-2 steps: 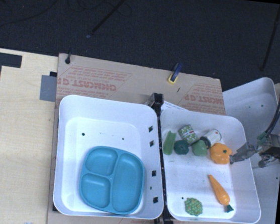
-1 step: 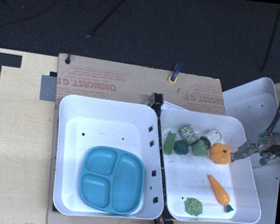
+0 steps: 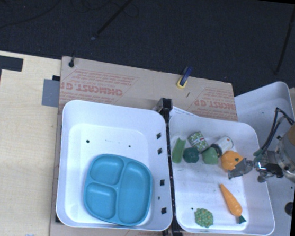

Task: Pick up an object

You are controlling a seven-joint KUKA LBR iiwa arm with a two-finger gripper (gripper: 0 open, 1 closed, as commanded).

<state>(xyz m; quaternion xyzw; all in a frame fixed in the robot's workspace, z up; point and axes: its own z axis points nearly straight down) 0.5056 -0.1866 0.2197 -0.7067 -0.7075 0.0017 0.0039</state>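
The gripper (image 3: 242, 168) sat at the right-middle of the frame, over the right bin's (image 3: 264, 206) right side, just beside an orange ball (image 3: 231, 160). Whether it was released or clenched could not be told; nothing was seen held in it.

The ball lay at the right end of a row of small things in the bin's upper part. Going left from it came a white-and-black piece (image 3: 222, 144), a green lump (image 3: 210, 155), a dark teal lump (image 3: 191, 155), a green-and-white block (image 3: 198, 141) just above, and a long green piece (image 3: 177, 150) near the bin's left wall. Below the gripper lay a carrot (image 3: 231, 200), slanting toward the lower right, and a knobbly green piece (image 3: 203, 217) near the bottom wall.

The left bin (image 3: 78, 117) held a blue tray (image 3: 119, 189) with three compartments.

The ball, nearest, looked the likely target. It was probably a light, stiff toy with a smooth, rounded skin, apt to roll or squirt out of a pinch. A hold across its widest part, from straight above, would suit best. The green lump stood close on its left, leaving little room for a finger there. The carrot, lying well apart from the rest, would be the easier take, pinched across its thick middle.
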